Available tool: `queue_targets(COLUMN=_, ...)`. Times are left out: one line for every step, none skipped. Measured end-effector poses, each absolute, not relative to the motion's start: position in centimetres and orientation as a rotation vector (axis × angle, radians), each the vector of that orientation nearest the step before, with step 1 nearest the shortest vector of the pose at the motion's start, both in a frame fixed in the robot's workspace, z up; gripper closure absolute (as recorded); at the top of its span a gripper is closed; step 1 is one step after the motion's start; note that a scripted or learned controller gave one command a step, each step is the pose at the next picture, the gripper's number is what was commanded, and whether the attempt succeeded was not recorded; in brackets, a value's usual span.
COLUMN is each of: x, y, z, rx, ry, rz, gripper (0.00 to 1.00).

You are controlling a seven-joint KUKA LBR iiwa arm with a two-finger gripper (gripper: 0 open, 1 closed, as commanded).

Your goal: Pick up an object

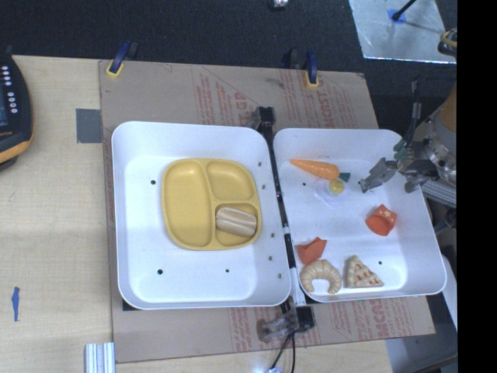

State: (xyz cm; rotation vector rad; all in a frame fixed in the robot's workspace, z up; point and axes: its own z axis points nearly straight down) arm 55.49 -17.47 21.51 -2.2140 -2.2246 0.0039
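Note:
My gripper (394,179) hangs over the right bin's (411,282) upper right part, reaching in from the right. Its two dark fingers stand apart and nothing is between them. An orange carrot (314,168) lies to its left, with a small yellow-green piece (335,185) beside the carrot's tip. A red block (380,220) lies just below the gripper. Along the bin's front are a red-orange piece (312,249), a croissant (321,275) and a pizza slice (362,273).
The left bin (136,278) holds a yellow divided plate (190,200) with a tan bread roll (235,221) in its lower right compartment. Blue clamps (311,68) hold the cardboard sheet at the back. A black and orange device (9,107) lies at the far left.

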Motion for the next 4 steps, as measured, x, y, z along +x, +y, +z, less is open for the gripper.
queue_targets(x=52.4, y=-21.2, z=10.6, rx=-2.214, ry=-2.227, rz=0.003, gripper=0.0)
queue_targets(x=56.7, y=-17.6, z=9.2, rx=-2.214, ry=-2.229, rz=0.002, gripper=0.0)
queue_targets(x=56.6, y=-17.7, z=10.2, rx=-2.214, ry=-2.228, rz=0.004, gripper=1.0)
queue_targets(x=60.3, y=-12.1, z=12.7, rx=-2.211, ry=-2.231, rz=0.001, gripper=1.0)
